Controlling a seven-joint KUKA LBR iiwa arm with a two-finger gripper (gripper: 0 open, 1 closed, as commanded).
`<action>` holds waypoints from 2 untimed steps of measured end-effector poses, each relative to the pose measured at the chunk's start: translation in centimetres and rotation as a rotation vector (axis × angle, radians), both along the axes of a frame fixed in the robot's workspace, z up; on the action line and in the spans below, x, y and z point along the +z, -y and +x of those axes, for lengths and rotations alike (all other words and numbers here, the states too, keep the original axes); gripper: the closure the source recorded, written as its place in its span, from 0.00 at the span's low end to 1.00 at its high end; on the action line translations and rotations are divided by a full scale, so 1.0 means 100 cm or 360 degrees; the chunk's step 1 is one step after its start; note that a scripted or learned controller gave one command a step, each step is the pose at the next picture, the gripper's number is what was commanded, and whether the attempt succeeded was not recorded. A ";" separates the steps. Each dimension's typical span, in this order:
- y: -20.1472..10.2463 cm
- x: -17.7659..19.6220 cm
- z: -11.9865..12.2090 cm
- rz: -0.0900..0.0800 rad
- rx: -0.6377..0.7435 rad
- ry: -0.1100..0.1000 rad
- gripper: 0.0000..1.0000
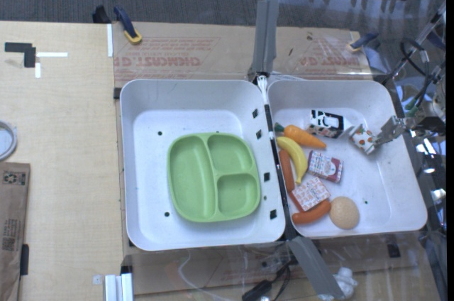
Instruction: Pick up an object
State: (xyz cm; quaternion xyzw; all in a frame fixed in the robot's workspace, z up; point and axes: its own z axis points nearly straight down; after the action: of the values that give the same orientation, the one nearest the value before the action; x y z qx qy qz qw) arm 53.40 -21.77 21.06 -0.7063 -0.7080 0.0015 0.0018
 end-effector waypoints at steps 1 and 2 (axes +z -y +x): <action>0.000 0.000 0.000 0.0000 0.0000 0.0000 0.00; 0.004 -0.069 0.027 -0.0014 0.0043 0.0045 0.00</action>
State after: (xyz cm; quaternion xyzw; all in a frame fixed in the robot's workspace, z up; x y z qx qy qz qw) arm 56.15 -22.12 14.17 -0.6966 -0.7173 -0.0052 -0.0114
